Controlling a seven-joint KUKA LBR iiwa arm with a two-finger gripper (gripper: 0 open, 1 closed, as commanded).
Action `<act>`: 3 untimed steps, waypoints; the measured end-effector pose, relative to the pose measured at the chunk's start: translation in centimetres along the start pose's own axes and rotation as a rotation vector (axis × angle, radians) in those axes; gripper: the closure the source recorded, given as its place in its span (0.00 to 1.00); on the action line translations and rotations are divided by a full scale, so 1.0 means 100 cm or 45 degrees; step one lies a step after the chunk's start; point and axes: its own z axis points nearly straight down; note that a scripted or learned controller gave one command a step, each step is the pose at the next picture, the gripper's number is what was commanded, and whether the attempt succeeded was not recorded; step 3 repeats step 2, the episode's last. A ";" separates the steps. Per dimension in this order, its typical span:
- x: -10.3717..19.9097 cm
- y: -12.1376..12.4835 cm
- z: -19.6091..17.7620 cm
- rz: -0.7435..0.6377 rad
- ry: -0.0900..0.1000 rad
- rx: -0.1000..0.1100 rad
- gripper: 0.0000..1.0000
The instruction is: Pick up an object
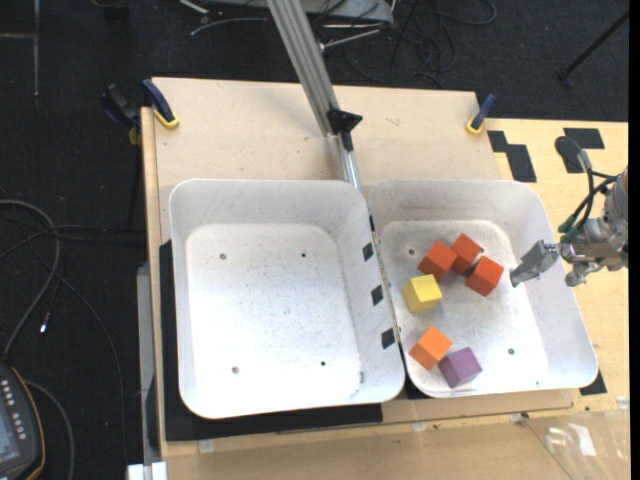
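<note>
Orange, yellow and purple blocks lie in the right bin (560,230), and I place everything else relative to the yellow block (423,292) near that bin's middle. Up and to the right of it sit three red-orange blocks in a loose cluster: one (437,259) just above the yellow block, a second (467,251) touching that one on its right, and a third (485,275) a little lower and further right. Below the yellow block lies a lighter orange block (431,347), and a purple block (460,366) touches it at its lower right. All six rest on the bin floor.

Well to the right of the yellow block, the tool (535,262) reaches in over the bin's right wall, near the third red-orange block but apart from it. Nothing sits between its fingers; whether they are apart or together I cannot tell, since the grey parts blur together at this angle.

Left of the yellow block, past the shared rim, is the left bin (190,208). Both bins sit on the tan tabletop (260,128). Far above the yellow block, a metal pole (305,53) slants down to the gap between the bins.
</note>
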 end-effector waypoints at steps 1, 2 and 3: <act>0.039 0.051 0.112 -0.007 0.003 0.007 0.00; 0.071 0.101 0.153 -0.002 -0.006 -0.014 0.00; 0.071 0.101 0.153 -0.002 -0.006 -0.014 0.00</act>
